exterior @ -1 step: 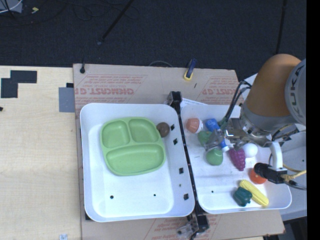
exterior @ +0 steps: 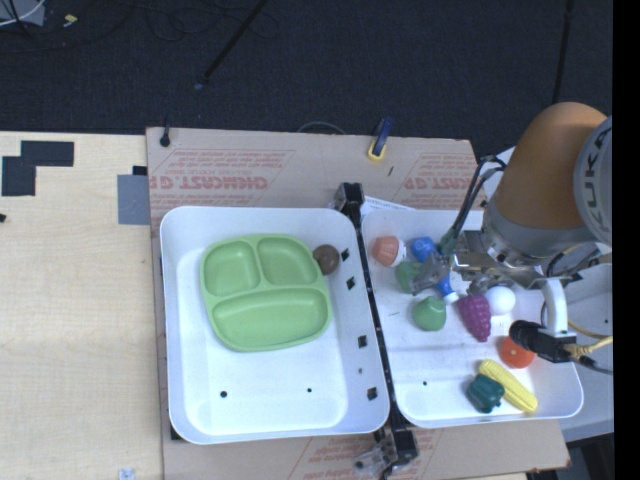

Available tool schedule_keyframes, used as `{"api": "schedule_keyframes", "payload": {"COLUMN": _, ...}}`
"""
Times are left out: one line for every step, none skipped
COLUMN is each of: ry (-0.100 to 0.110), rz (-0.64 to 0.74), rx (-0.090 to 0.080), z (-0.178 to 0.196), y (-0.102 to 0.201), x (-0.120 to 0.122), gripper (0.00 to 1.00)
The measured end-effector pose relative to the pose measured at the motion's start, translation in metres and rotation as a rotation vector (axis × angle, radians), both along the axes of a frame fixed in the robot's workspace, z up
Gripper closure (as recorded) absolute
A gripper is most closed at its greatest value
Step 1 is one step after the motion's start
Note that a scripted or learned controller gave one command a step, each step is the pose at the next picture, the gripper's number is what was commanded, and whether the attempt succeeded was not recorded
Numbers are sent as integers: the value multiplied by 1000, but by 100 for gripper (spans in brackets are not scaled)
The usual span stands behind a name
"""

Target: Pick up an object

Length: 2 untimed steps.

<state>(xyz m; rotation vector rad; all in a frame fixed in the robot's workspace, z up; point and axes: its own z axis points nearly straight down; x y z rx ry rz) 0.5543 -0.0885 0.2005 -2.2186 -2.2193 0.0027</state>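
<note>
My gripper is low in the right bin, among a cluster of toys. Just left of it lies a dark green piece, and a blue toy sits right behind it. A green pear-like toy rests just in front, with purple grapes to its right. A pinkish-orange ball lies at the bin's back left. The wrist hides what sits directly under the gripper.
A white egg, a red tomato, yellow corn and a teal toy fill the right bin's right and front. The left bin holds a green divided plate and a brown ball.
</note>
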Motion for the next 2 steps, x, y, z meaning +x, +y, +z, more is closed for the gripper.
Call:
{"api": "schedule_keyframes", "payload": {"ry": 3, "rz": 0, "rx": 1, "z": -57, "y": 9, "x": 5, "gripper": 0}}
{"api": "schedule_keyframes", "payload": {"ry": 1, "rz": -1, "rx": -1, "z": -110, "y": 10, "x": 5, "gripper": 0}}
